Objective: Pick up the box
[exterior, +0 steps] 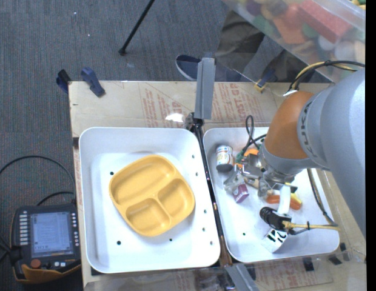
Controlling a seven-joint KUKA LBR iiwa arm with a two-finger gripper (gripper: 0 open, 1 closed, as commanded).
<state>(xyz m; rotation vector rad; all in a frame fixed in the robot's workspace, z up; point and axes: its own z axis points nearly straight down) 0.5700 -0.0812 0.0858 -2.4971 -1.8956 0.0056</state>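
Over the right bin (321, 238), near its middle: gripper (256, 177), finger state impossible to tell under the wrist. Just left of the gripper: small maroon box (239, 192), lying tilted. Up-left of the box: upright can (224, 155).

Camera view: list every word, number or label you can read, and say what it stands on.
Cardboard sheet under the bins: red printed lettering, too faint and skewed to read.
Small can: label too small.
Dark box: print blurred.
Pendant screen: text too small.
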